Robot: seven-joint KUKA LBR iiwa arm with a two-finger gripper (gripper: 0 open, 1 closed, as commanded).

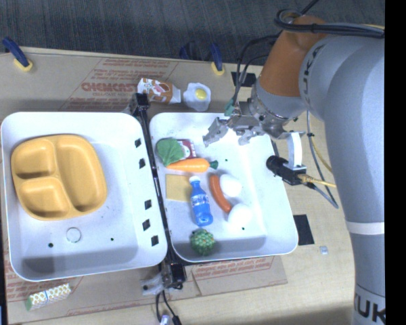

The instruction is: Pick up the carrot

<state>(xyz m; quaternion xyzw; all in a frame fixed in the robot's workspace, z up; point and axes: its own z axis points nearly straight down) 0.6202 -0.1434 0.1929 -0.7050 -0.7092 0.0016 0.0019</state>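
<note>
The orange carrot lies flat in the right bin, its green tip pointing right, just below a leafy green vegetable. My gripper hovers over the bin's upper part, up and to the right of the carrot, with a gap between them. Its two fingers stand apart with nothing between them.
The right bin also holds a blue bottle, a sausage, two white eggs, a yellow slice and a green round piece. A yellow divided tray sits in the left bin. A small carton and a fried egg lie behind the bins.
</note>
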